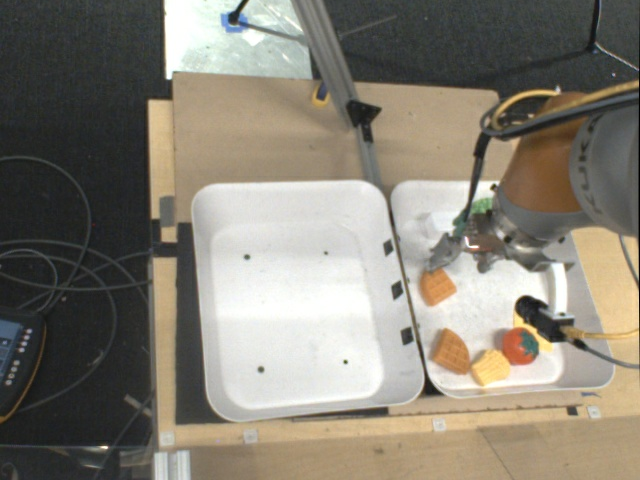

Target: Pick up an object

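Standing beside the bench [330, 118], I see first the two white bins on it. The left bin [300, 298] is the bigger one in the view, and the right bin [590, 368] touches it along its 3 o'clock edge. The grey arm [600, 168] with its orange band [540, 168] reaches over the right bin from 3 o'clock. The gripper [455, 248] hangs low over the upper part of that bin, and if its fingers are released or clenched I cannot tell, because the wrist covers them; nothing visible sits between them.

The things to pick lie in the right bin. An orange block [437, 287] lies just beside the gripper, at its 7 o'clock. An orange wedge [450, 351] lies near the bin's 7 o'clock corner, and a yellow wedge [490, 367] is just at its 4 o'clock. A red round piece [519, 346] touches the yellow wedge at 2 o'clock. A small green piece [483, 207] shows at the gripper's 1 o'clock.
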{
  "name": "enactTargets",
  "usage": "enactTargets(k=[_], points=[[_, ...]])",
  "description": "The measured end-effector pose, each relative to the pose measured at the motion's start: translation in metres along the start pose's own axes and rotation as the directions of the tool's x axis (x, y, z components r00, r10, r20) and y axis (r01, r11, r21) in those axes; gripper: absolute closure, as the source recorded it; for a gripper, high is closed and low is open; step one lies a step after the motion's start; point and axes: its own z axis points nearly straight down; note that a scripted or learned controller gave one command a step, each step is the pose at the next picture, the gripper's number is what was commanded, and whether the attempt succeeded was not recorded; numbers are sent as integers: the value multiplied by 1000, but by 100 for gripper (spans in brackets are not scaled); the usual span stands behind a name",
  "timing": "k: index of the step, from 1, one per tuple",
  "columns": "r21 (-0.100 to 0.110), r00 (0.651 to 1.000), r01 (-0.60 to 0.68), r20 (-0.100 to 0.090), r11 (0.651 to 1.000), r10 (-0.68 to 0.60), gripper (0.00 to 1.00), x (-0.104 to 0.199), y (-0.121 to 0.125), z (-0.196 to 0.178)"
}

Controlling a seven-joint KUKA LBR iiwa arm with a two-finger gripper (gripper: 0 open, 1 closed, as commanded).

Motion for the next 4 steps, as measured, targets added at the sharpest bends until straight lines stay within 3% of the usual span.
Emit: enactTargets(k=[1, 2, 4], points=[[0, 1000, 0, 0, 1000, 0, 0, 0, -1, 52], [-6, 1000, -1, 0, 1000, 1, 100, 0, 1, 39], [-11, 1000, 5, 1, 1000, -5, 100, -3, 1, -64]])
